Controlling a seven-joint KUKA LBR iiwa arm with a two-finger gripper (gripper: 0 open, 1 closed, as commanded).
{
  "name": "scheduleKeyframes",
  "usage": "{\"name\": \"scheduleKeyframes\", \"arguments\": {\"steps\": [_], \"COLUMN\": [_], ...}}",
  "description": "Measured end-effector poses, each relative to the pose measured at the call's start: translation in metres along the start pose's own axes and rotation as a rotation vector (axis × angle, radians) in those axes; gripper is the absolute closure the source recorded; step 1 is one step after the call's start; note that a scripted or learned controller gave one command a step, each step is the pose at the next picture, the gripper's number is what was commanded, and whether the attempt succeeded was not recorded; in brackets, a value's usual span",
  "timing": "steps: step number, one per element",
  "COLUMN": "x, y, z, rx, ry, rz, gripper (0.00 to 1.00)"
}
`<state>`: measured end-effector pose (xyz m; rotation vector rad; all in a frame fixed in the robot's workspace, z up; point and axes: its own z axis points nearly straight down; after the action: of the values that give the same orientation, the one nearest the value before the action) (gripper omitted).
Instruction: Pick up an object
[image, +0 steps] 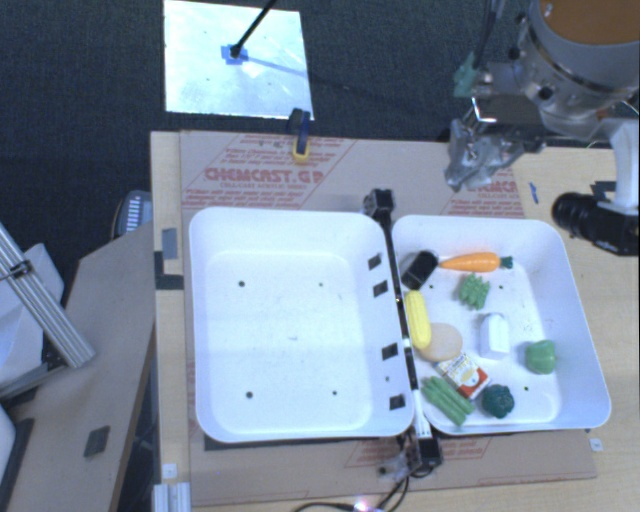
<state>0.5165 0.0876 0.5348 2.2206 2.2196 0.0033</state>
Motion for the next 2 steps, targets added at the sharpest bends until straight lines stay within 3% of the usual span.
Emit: {"name": "scheduleKeyframes", "arguments": {"steps": [1,2], "x": [-0.011,0.006], "y": [0.061,0.009], "z": [0.0,-0.001], "rx": [-0.002,0.001], "ry": [-0.001,0.001], "rz": [0.0,-0.006], "gripper": [1.0,1.0]}}
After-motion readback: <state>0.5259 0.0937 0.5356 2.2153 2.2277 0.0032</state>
